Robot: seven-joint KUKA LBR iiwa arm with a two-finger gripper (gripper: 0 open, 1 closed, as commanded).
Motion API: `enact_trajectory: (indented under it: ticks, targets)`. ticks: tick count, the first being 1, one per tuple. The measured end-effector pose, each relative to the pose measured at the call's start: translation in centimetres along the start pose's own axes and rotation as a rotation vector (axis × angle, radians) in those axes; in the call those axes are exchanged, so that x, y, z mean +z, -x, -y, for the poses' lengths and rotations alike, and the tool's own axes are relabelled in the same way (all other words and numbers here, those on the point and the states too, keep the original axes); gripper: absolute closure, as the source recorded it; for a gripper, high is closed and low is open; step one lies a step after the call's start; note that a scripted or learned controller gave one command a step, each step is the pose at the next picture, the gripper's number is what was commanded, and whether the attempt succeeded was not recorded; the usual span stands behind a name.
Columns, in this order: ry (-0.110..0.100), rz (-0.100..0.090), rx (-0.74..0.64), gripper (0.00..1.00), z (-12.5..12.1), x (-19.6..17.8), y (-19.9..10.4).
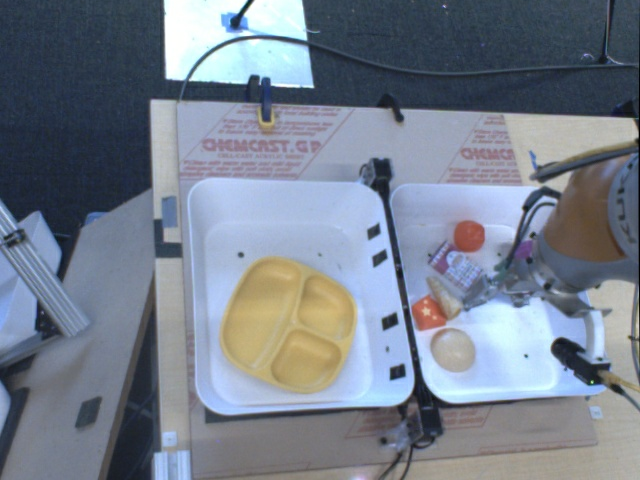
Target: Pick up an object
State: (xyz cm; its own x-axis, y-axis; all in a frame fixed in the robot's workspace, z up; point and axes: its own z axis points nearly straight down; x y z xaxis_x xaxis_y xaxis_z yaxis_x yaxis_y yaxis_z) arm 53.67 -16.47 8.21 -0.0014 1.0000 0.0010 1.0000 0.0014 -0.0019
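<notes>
Partly cut off at right, the gripper (487, 290) meets a purple packet (455, 266), grip unclear; "CHEMCAST GP" marks the bench sheet (262, 148).

Dark carpet floor (80, 48) beyond wooden bench (165, 148); pale sheet (235, 28) on floor (cable (440, 66) trailing across) near bench's far edge; aluminium rail (40, 278) at left.

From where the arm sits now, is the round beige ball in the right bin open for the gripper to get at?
Probably yes. The beige ball lies apart from the other items on the right bin floor, nothing over it, and the gripper is close above it.
</notes>
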Motion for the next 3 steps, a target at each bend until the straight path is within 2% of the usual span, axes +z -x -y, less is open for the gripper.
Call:
enact_trajectory:
  ticks: [1,3]
  targets:
    - [0.002,0.000,-0.001,1.00,-0.2,-1.1,0.0]
    - [0.007,0.003,-0.003,1.00,0.4,-12.4,-0.3]
